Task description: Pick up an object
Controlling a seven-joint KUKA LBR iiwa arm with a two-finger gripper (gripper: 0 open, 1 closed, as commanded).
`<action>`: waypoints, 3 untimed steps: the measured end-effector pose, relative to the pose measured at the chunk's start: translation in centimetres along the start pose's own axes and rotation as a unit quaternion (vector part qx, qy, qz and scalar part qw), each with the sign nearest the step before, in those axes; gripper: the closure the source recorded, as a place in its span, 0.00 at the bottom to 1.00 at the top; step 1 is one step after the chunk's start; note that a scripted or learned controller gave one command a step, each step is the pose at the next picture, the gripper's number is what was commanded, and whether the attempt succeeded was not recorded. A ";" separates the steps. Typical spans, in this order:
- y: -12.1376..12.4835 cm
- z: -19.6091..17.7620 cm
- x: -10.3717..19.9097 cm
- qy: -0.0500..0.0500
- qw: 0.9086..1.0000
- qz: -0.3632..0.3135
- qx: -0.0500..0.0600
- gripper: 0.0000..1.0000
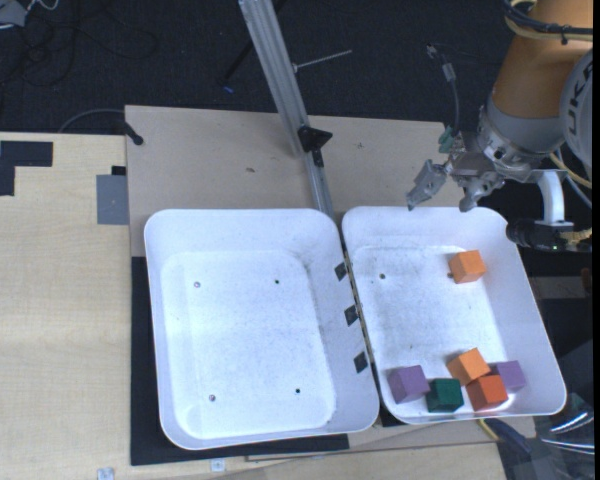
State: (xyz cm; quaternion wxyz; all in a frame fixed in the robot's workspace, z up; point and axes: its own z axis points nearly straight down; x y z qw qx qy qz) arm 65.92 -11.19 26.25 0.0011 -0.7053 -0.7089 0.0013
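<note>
My gripper (447, 194) hangs above the far rim of the right bin (430, 223), its two fingers spread apart and open with nothing between them. An orange cube (467, 266) lies alone in the right bin's far right part, below and slightly right of the gripper. Near that bin's front edge sits a cluster: a purple cube (408, 382), a dark green cube (444, 395), an orange cube (469, 364), a red-orange cube (488, 391) and a small purple cube (510, 374).
The left bin (242, 323) stands beside the right one, joined by black clips (351, 314). A slanted aluminium rail (285, 88) rises behind the bins. The arm's orange band (535, 58) is at the upper right.
</note>
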 end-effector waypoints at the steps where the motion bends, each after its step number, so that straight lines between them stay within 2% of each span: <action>1: -4.2 5.8 -7.6 -0.001 1.000 0.007 0.003 0.00; 2: -4.2 14.2 -9.5 -0.003 1.000 0.001 -0.010 0.00; 3: -4.3 14.7 -9.6 -0.003 1.000 0.001 -0.012 0.00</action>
